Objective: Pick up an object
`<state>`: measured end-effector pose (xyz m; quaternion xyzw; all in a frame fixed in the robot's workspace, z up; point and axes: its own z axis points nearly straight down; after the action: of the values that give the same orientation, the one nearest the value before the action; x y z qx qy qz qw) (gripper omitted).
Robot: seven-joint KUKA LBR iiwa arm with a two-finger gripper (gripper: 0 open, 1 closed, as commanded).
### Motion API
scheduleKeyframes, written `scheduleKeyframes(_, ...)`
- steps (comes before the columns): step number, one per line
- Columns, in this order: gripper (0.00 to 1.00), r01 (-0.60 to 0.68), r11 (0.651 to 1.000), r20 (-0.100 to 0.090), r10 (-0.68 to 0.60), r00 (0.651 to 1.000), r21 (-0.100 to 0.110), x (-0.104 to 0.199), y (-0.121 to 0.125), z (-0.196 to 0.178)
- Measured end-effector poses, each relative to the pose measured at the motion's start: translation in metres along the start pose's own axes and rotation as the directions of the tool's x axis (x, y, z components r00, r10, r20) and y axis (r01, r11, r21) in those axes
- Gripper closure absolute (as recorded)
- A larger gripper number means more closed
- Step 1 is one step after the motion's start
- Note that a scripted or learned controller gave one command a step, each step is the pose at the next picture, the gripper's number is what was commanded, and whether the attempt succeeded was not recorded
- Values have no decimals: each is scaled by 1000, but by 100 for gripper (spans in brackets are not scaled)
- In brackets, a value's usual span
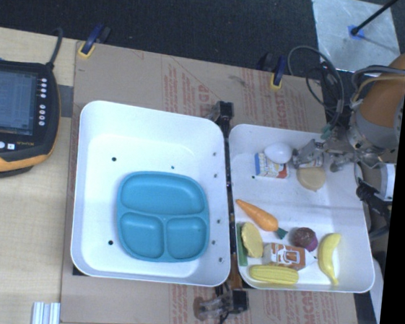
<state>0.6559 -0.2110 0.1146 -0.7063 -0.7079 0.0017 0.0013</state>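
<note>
My gripper (pixel 320 158) hangs over the far part of the right bin (pixel 360 212), coming in from the right under the orange-banded wrist. Just in front of it, touching or nearly so, lies a tan rounded object (pixel 311 179). To its left sits a white bottle with a red and blue label (pixel 271 162). Nearer the front lie an orange carrot (pixel 257 215), a purple plum-like fruit (pixel 304 238), a yellow banana (pixel 330 256), a brown-labelled can (pixel 284 255), a corn cob (pixel 273 275) and a pale yellow-green piece (pixel 251 239).
The left bin (pixel 104 132) holds a blue divided plate (pixel 162 215). A teach pendant (pixel 11 118) lies on the bench at the far left. Cables (pixel 321 73) loop behind the right bin near the arm.
</note>
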Motion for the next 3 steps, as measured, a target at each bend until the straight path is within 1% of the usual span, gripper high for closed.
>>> scheduleKeyframes(1,0,1,1000,-1,-1,1000,-2,-1,-74,-77)
scheduleKeyframes(2,0,2,1000,-1,-2,1000,0,-1,-181,-32)
scheduleKeyframes(3,0,5,1000,1,-5,1000,-1,34,-112,24)
